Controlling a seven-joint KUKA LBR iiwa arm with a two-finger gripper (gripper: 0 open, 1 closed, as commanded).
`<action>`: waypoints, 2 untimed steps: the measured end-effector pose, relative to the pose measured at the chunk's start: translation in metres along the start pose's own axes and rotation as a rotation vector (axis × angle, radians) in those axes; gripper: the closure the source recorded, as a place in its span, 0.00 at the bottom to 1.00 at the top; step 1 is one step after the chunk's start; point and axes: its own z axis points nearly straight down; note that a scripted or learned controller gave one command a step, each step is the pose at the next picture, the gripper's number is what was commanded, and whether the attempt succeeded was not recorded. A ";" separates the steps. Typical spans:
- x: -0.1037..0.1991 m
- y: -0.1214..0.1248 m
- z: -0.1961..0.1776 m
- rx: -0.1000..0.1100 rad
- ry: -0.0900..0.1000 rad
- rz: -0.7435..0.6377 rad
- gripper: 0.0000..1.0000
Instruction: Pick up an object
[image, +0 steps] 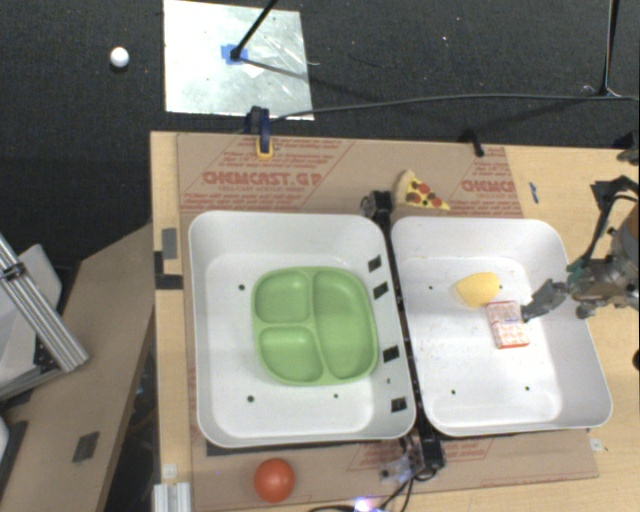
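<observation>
Camera view: gripper (541, 300) at the right bin (575, 400).
Its tip sits just beside a carton (508, 324); jaw state unclear.

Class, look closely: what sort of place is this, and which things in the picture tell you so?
Probably a robotics lab test bench: two white bins side by side on a board, a robot hand reaching in, and toy items like a green divided plate and a yellow lemon.

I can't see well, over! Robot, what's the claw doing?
Claw low in right bin, beside box. Lemon close by. Nothing held.
</observation>
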 end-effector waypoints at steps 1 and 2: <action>0.000 0.003 -0.006 -0.011 -0.003 -0.003 0.00; -0.001 0.008 0.055 -0.008 -0.002 -0.002 0.00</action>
